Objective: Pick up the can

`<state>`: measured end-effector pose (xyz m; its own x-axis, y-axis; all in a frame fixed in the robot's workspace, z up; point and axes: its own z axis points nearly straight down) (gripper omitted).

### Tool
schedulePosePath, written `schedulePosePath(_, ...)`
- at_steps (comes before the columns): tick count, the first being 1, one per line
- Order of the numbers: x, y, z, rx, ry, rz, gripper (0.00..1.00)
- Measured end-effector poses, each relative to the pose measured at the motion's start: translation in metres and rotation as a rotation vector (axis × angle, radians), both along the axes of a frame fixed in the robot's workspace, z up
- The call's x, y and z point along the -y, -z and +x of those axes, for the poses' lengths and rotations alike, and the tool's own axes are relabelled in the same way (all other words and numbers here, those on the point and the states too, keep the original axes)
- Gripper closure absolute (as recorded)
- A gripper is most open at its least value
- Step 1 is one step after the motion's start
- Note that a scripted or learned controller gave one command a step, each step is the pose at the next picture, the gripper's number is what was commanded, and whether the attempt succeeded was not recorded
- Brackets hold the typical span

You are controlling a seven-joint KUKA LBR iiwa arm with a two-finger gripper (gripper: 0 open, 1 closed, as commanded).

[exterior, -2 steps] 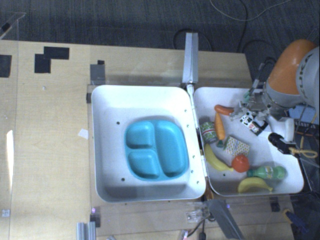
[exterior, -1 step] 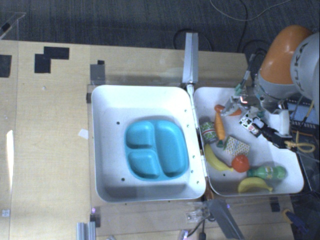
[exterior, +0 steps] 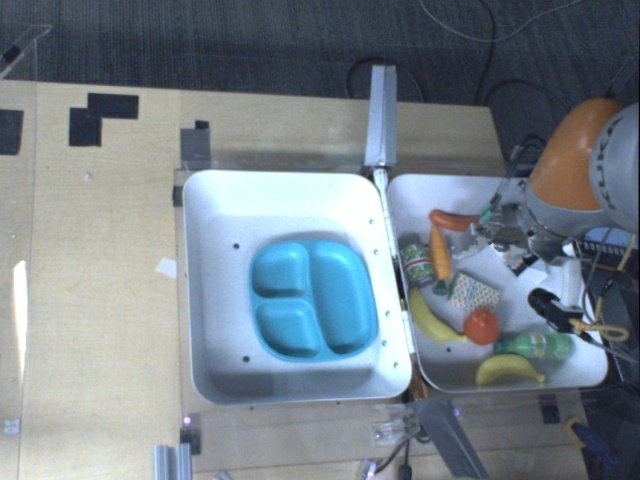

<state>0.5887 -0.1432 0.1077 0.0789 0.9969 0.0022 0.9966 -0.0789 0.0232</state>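
The can (exterior: 417, 265) lies on its side against the right bin's (exterior: 596, 373) left wall, beside a carrot (exterior: 440, 254). It looks light, stiff, slippery; grip across its round body. The gripper (exterior: 497, 230) hovers nearby; its state I cannot tell.

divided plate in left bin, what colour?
Light blue; the divided plate shows clearly in the camera view, in the left bin.

Brightness: even and fairly bright, soft overhead light across the bench (exterior: 100, 298).
Glare: the white bins wash out pale, most along the left bin (exterior: 215, 268) floor; a thin bright streak shows on the far-left bench edge.
Shadows: soft, short ones under the blue tray (exterior: 312, 300) and inside the bin walls.
Sharpness: mildly soft all over; small items in the right bin (exterior: 590, 368) blur together.
Dark areas: the carpet (exterior: 250, 18) beyond the bench is dim and grainy.
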Motion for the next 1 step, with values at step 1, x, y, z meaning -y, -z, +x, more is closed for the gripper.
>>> schedulePosePath(1,0.0338,0.0169,0.0701,-0.014,-0.03,-0.002,0.0)
